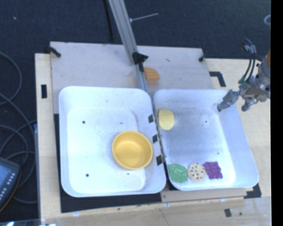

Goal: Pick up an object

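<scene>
While hovering over the right bin's (236, 140) far right corner, gripper (236, 102) spread and carrying nothing

Nothing lifted yet, so the whole pick left to do, judging by the scene: pale yellow piece (166, 119) well off to the gripper's left by the divider; green piece (178, 173), cookie (196, 172) and purple piece (213, 170) in a row below and left; yellow bowl (132, 149) farther left in the other bin. Arm mostly cut off at the edge, finger gap hard to make out
</scene>
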Robot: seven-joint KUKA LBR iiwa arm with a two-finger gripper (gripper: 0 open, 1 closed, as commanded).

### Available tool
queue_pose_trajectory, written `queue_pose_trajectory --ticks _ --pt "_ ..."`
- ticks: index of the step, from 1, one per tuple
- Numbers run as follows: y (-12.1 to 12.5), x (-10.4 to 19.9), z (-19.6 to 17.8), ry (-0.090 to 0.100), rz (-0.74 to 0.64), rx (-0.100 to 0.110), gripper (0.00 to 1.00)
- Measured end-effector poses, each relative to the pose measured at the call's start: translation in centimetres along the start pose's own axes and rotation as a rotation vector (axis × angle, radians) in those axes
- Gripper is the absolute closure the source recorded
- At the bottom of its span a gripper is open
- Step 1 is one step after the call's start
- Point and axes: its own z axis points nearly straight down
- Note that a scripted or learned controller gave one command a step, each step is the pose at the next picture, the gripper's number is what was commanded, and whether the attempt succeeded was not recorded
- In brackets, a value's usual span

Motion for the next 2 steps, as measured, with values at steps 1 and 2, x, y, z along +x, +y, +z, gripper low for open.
queue_pose_trajectory --ticks 1,2 --pt "-0.2 -0.1 4.2 0.0 0.001 0.0 0.0" --pt "0.2 -0.1 8.6 0.0 0.003 0.0 0.0"
